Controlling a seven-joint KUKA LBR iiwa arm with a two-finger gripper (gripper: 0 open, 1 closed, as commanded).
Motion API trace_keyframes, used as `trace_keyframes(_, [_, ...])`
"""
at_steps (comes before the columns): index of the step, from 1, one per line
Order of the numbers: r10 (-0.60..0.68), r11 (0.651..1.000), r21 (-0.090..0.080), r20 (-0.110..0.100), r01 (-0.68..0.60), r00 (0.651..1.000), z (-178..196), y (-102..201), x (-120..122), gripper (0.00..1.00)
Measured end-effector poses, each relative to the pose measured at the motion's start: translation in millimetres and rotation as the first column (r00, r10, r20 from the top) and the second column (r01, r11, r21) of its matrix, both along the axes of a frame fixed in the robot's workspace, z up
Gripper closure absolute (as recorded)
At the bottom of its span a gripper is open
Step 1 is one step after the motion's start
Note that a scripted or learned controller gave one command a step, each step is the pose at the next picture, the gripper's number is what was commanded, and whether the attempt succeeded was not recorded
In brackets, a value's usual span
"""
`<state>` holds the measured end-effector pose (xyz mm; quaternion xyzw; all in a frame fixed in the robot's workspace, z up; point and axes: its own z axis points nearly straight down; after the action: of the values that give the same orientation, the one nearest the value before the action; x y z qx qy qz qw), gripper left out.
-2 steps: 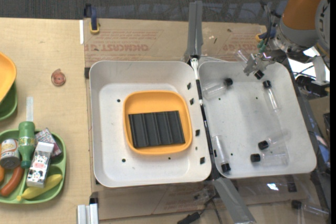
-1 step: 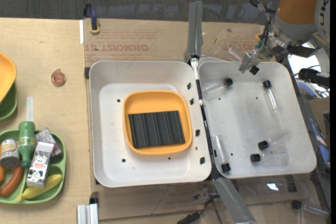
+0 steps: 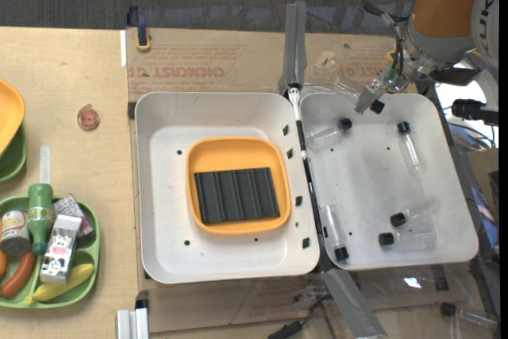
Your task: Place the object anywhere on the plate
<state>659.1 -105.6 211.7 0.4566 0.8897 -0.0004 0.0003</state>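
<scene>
Two shallow white bins sit side by side on the surface. The left bin [image 3: 159, 194] carries one orange square plate [image 3: 238, 151], and one dark grey ridged slab [image 3: 238, 195] lies on the plate, towards its front edge. The right bin [image 3: 444, 171] holds several clear plastic tubes with black caps [image 3: 409, 145]. The gripper [image 3: 373, 101] hangs over the right bin's far edge; whether it is open or closed cannot be told.

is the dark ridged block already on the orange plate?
Yes, the dark ridged block lies flat on the orange plate in the left bin.
</scene>
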Motion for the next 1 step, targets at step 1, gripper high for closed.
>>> trace_keyframes(1, [0.183, 0.983, 0.000, 0.000, -0.183, 0.983, -20.3, 28.9, -0.1, 1.00])
